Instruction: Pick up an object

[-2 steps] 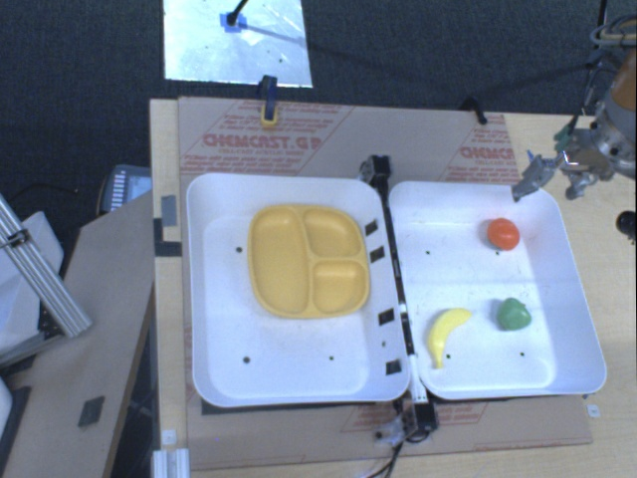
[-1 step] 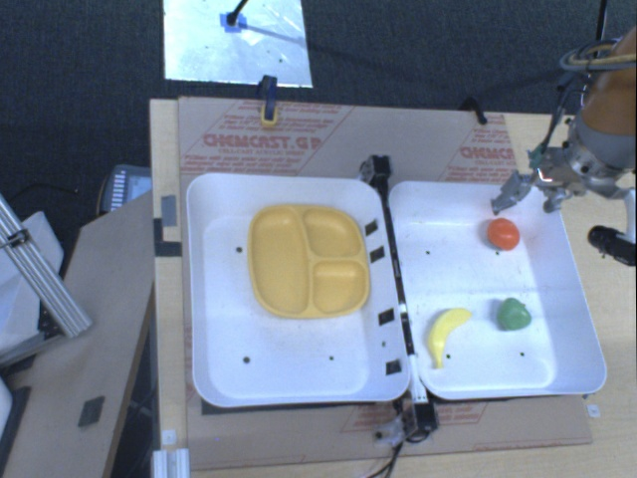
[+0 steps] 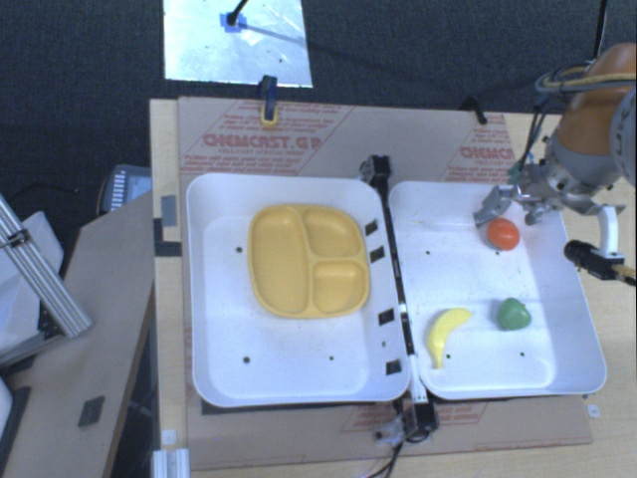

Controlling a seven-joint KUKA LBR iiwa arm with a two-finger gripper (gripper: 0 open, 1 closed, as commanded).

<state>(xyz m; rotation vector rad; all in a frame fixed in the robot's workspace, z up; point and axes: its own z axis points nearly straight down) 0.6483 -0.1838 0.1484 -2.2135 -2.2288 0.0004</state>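
Gripper (image 3: pixel 516 207) fingers spread apart, just above orange tomato (image 3: pixel 503 234); "CHEMCAST GP" printed red on cardboard (image 3: pixel 328 132).

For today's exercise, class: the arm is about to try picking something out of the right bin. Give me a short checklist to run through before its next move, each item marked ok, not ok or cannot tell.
1. Objects available in the right bin: tomato, green pepper and banana all lie there. Ok.
2. Hand near a target: it sits just above the tomato in this view. Ok.
3. Hand centred over the tomato: the slanted view hides the true offset. Cannot tell.
4. Hand height above the bin floor: cannot tell.
5. Space around the tomato: pepper and banana lie apart from it. Ok.
6. Yellow divided plate out of the way: it lies in the left bin. Ok.
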